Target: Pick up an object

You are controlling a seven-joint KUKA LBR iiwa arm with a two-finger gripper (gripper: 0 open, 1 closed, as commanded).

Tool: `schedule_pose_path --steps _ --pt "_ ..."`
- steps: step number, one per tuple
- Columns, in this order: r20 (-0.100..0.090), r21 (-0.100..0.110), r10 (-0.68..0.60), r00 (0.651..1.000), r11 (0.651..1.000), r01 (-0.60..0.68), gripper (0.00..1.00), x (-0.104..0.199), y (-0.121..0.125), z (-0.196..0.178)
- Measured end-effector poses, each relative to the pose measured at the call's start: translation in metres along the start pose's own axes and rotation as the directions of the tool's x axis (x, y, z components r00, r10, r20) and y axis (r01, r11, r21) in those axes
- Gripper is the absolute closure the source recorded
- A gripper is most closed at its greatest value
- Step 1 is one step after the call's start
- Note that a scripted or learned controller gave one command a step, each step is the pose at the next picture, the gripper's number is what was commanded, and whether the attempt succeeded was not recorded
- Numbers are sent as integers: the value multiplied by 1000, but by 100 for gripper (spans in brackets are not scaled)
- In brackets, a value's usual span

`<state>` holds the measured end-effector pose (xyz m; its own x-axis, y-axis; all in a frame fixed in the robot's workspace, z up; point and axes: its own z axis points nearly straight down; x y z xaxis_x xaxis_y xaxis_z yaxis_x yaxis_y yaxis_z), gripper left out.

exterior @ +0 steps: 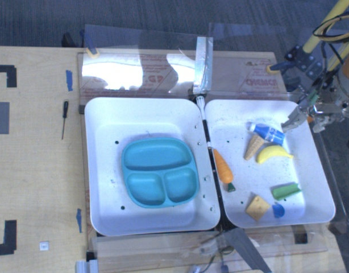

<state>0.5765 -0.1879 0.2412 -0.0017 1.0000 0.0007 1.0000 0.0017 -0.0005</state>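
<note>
Fingers: too blurred to tell whether apart or together
Gripper (293,121): over right bin's (322,209) far right edge, slanting toward blue bottle (268,132)
Arm: mostly cut off at right
Banana (273,153): just beside bottle

The robot's body is showing at the right edge of the camera view as a cluster of dark and metallic parts. A yellow tube or cable sleeve (333,13) is running diagonally down from the top right corner, with thin black cables looping around it. Below that, a black bracket-like block (304,58) is carrying what looks like a small yellow tab toward its left side. The hand (299,117) is appearing as pale grey, shiny metal, with a slim finger tapering to a point and small dark fittings behind it. Finer details such as screws or markings are too blurred to tell.
</note>
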Motion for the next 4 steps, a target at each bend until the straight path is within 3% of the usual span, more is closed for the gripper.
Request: schedule_pose_path --steps 1,2,3,4 --pt "-2 7 -15 1000 1000 15 0 24 18 81" --pt "3 -6 -156 988 988 156 0 46 27 154" --pt "4 -11 -154 988 988 154 100 45 28 142" --pt "2 -12 -175 985 985 175 100 105 33 51"
